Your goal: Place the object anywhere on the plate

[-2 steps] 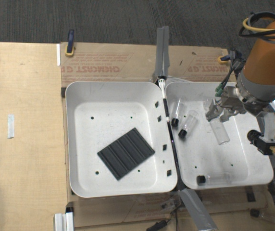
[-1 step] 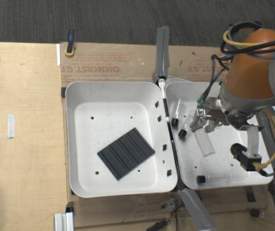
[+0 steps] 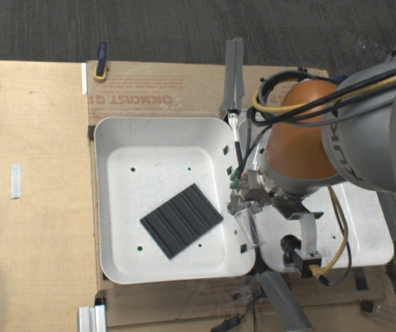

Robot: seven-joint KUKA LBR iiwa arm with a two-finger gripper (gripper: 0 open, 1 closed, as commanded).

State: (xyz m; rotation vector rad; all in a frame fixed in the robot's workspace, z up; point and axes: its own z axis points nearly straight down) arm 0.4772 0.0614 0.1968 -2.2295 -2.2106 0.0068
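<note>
Two white bins are sitting on the counter, the left bin (image 3: 115, 151) holding a dark ribbed plate (image 3: 181, 220). Gripper (image 3: 248, 216) is hovering over the divide, its state impossible to tell; it should be centring over the plate before releasing.

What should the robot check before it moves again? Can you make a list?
1. Dark ribbed plate lies flat in the left bin: ok.
2. Plate's top is free to take something: ok.
3. Gripper is over the plate: not ok, it sits at the bin's right edge.
4. Object is held in the jaws: cannot tell.
5. Cables hang away from the plate: ok.
</note>
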